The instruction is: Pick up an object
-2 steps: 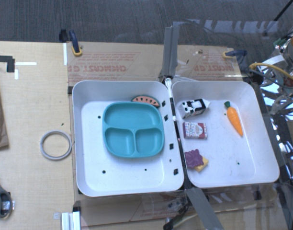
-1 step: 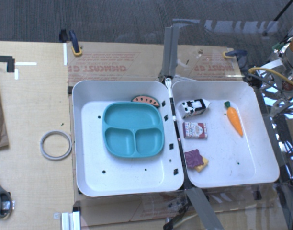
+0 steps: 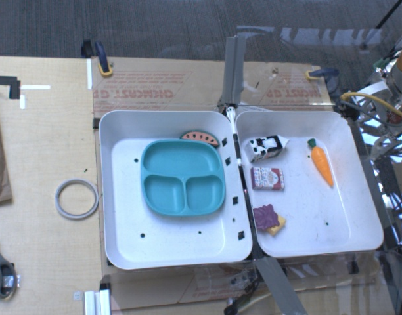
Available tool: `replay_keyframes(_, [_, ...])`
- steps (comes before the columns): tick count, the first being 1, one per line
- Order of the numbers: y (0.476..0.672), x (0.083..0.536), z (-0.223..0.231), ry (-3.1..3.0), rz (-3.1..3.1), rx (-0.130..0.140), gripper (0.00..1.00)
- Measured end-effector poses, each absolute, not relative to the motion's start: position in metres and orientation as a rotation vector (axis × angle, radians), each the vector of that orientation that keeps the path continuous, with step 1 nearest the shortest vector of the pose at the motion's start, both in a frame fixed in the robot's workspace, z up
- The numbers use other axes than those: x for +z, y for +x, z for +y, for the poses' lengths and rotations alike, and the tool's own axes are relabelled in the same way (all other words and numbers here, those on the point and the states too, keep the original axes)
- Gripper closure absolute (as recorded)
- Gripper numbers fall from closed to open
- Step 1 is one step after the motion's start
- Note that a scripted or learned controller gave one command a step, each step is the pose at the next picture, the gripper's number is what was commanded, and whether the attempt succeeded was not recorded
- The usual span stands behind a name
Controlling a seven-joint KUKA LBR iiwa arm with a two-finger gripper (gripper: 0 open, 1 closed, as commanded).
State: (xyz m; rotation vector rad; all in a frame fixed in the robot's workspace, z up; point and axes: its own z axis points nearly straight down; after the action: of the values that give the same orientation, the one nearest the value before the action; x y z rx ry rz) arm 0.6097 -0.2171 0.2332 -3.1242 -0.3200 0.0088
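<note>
Orange carrot (image 3: 322,165); green top; lying flat.

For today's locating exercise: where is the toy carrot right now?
The carrot lies in the right-hand bin, toward its upper right, apart from the black-and-white cow toy to its left.

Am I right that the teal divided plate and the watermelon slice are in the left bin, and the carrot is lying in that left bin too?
Not quite. The camera view shows the carrot in the right bin, near its far right side. The teal divided plate and the watermelon slice are in the left bin, as you said.
</note>
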Motion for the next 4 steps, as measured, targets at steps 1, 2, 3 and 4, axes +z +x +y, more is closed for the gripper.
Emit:
replay_keyframes(1, [0.6097,0.2332,-0.2171,-3.124,-0.320,0.009,0.00])
replay_keyframes(2, [0.6097,0.2332,-0.2171,-3.124,-0.320,0.009,0.00])
replay_keyframes(3, [0.6099,0.2415,-0.2166,-3.124,-0.326,0.015,1.00])
replay_keyframes(4, [0.6100,0.2410,-0.2160,-3.123,-0.327,0.016,0.00])
